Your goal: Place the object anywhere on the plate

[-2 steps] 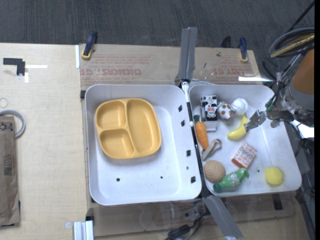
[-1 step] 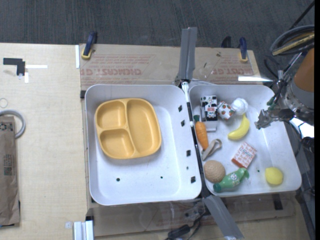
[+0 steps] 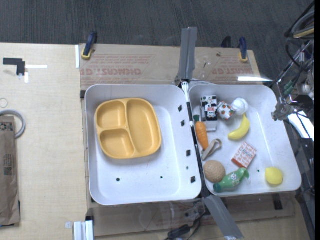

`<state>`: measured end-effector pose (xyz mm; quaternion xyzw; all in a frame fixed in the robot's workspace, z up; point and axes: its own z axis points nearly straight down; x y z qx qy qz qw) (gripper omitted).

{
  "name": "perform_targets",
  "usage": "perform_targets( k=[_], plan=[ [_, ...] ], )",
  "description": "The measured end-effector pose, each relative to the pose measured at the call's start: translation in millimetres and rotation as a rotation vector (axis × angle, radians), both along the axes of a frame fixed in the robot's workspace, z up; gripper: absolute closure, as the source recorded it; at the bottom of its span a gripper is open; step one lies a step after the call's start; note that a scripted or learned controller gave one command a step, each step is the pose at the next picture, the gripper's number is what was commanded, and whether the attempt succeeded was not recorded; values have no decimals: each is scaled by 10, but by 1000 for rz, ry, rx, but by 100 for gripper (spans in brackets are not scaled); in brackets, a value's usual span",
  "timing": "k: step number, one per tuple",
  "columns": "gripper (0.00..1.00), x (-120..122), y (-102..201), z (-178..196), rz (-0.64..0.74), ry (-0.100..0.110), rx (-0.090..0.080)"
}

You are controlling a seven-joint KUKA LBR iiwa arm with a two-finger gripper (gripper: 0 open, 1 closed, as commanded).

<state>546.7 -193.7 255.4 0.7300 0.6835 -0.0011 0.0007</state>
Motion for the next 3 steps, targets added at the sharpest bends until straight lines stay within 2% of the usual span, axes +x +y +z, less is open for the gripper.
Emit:
perform_targets(
  k=[1, 2, 3],
  plan=[
    [100, -95, -8, 1619, -23, 2, 0],
    [100, -362, -239, 1509, -213, 4, 1],
    [0, -362, -240, 1508, -213, 4, 0]
  ],
)
